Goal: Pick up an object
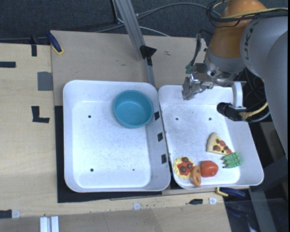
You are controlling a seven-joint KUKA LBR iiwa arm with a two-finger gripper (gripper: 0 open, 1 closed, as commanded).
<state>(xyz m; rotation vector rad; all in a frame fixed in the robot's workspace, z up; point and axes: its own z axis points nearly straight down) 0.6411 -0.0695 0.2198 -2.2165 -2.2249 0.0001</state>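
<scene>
Toy food (209,168) crowding the right bin's (183,124) near edge looks light and rigid; we cannot tell our gripper's (190,93) state.

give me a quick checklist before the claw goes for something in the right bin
1. Claw carrying nothing: ok, it hangs over the far end of the right bin with nothing under it.
2. Finger opening: cannot tell.
3. Targets present: ok, pizza slice, green piece, red tomato and round pizza lie at the near end.
4. Targets spaced apart: not ok, the tomato and round pizza crowd together.
5. Claw above a target: not ok, the toys lie at the opposite end.
6. Blue bowl out of the way: ok, it sits in the left bin.
</scene>
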